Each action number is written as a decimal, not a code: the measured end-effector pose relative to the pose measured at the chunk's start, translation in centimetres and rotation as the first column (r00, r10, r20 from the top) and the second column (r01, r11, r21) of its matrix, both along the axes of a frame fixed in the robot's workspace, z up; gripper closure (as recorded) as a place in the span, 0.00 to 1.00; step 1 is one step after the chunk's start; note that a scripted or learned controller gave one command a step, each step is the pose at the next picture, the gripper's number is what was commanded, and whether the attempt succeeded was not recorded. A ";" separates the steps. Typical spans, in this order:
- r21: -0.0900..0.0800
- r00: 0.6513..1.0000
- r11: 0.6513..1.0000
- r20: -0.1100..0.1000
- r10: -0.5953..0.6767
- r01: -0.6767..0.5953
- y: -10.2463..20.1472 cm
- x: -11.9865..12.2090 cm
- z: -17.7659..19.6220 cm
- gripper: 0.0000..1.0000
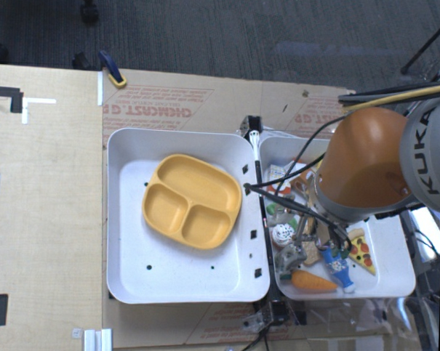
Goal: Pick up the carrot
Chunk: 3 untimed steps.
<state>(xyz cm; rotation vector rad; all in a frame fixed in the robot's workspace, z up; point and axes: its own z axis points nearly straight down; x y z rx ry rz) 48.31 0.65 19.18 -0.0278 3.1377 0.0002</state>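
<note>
The carrot point(313, 282) is orange and lies flat near the front edge of the right bin point(390, 282). My gripper point(309, 243) hangs under the arm's orange band, down among the clutter just above and slightly behind the carrot. Cables and the wrist cover much of it. I see nothing lifted off the bin floor.
A yellow divided plate point(192, 201) lies in the left bin point(124, 276). In the right bin are a pizza slice toy point(361, 252), a blue packet point(339, 270) touching the carrot's right end, a white dotted die point(282, 233) and several other small items.
</note>
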 end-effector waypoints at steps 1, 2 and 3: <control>-0.001 1.000 1.000 0.003 0.002 -0.002 -9.6 1.9 4.0 0.00; 0.000 0.999 0.999 -0.001 -0.049 0.049 -19.6 5.2 -5.7 0.00; 0.000 1.000 1.000 0.000 -0.005 0.005 -9.5 2.4 0.1 0.00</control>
